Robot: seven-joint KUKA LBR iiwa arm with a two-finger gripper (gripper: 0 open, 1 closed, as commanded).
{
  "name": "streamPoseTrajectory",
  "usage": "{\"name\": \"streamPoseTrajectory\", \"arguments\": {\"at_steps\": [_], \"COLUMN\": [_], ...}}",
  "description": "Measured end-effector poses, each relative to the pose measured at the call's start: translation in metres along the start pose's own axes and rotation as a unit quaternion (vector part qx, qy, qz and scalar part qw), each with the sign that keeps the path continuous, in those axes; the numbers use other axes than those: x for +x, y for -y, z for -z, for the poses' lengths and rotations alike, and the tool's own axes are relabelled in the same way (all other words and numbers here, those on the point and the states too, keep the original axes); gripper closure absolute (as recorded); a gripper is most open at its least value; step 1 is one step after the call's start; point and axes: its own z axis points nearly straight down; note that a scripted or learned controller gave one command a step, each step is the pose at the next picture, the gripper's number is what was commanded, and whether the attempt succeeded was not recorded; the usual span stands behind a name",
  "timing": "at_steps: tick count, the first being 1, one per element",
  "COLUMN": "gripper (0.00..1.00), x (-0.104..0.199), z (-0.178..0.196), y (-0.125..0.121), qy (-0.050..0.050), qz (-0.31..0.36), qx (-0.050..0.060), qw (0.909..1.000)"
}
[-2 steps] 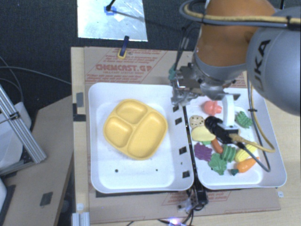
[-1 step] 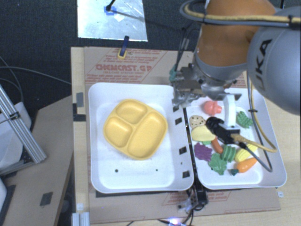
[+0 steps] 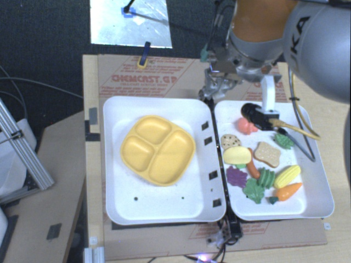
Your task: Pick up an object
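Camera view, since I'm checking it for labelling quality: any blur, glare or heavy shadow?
In the camera view the arm is near the lens and soft; the shiny sheet at the top shows patchy glare; the left bin and right bin are evenly lit, with a faint shadow under the yellow tray; the toy foods are sharp enough to tell apart.

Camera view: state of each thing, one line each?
Plate, right way up, left bin.
Bread slice, flat, right bin.
Corn, on its side, right bin.
Carrot, on its side, right bin.
Cookie, flat, right bin.
Gripper, over the bins' far edge, nothing seen in it.
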Motion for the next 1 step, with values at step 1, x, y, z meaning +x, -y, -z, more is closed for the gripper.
{"name": "streamPoseTrajectory", "arguments": {"at_steps": [1], "gripper": [1.00], "x": [0.0505], "z": [-0.0512], "y": [-0.0250], "qy": [-0.001], "qz": [0.005], "qx": [0.004], "qw": [1.0000]}}
